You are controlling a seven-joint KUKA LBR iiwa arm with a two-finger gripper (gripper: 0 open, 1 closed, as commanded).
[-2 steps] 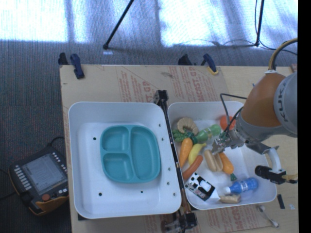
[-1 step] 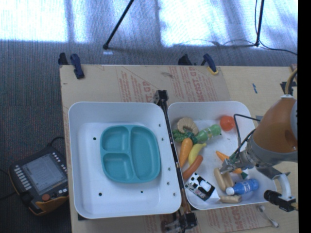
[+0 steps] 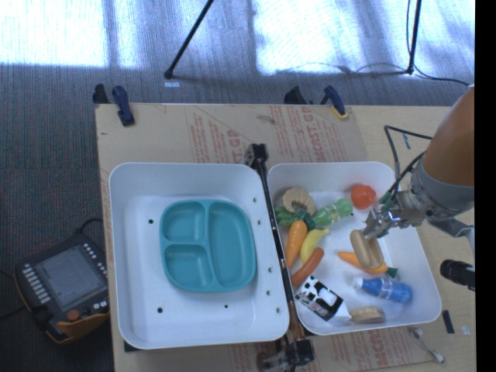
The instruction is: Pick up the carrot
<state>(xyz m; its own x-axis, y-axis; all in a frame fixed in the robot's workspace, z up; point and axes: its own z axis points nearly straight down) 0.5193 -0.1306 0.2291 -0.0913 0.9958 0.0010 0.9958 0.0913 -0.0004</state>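
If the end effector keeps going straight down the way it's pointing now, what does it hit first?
Most likely the hot dog right under the end effector, not the small carrot lying beside and partly under it. Height above it is unclear.

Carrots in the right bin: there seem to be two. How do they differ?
The larger carrot lies by the bin's left wall, nearly upright in the picture, its green top up; the smaller carrot lies crosswise near the middle. The larger carrot is open to view beside a yellow banana; the smaller carrot is partly covered by a hot dog, under the gripper. Both are orange.
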